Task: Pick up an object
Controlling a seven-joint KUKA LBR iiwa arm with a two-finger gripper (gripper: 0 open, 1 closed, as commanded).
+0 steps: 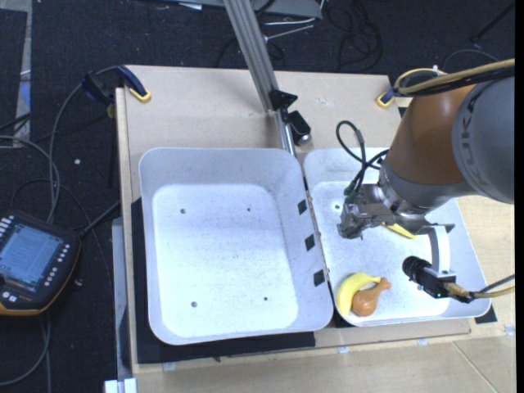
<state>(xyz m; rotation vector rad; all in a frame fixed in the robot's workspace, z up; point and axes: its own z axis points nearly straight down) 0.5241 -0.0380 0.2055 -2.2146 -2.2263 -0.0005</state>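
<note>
In the right bin (327, 178), near its front left corner, lie a yellow banana-shaped toy (354, 283) and an orange-brown drumstick-shaped toy (368, 298), touching each other. My gripper (352, 224) hangs low over the middle of this bin, behind those two toys and apart from them. A small yellow piece (400, 230) shows just right of the gripper, partly hidden under the wrist. The arm's grey and orange body covers the bin's back right part.
The left bin (221, 236) stands beside the right one, their rims meeting along a ridge with black clips (311, 240). A slanted metal rail (258, 47) rises behind the bins. Cables and a handheld pendant (29, 260) lie off the bench to the left.
</note>
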